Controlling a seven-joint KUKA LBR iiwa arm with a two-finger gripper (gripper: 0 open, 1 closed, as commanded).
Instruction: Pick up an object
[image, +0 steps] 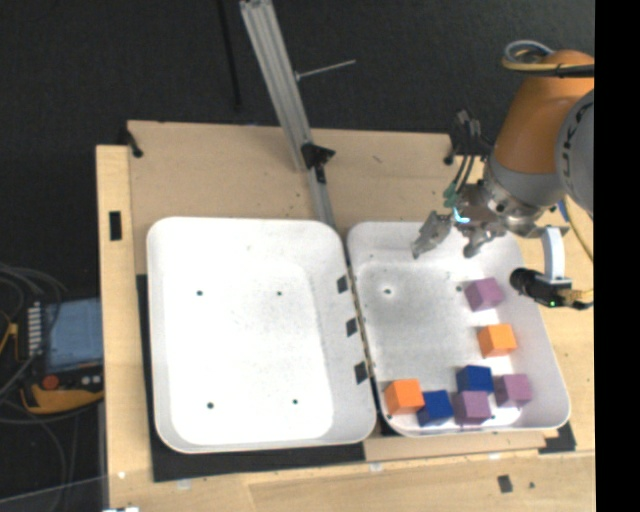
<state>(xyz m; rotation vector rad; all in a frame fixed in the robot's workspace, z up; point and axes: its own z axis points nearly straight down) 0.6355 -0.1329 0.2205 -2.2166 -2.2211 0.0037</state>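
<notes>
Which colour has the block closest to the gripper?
Purple, seen in the camera view, just below the open gripper.

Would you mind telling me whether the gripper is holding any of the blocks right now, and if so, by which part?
Nothing is held: the gripper hangs open over the right bin's far end, with no block between its fingers.

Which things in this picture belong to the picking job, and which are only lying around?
Belong to the job:
- gripper, open, nothing between its fingers
- purple blocks, orange blocks and blue blocks in the right bin

Just lying about:
- left bin
- metal pole
- handheld controller beside the bench
</notes>
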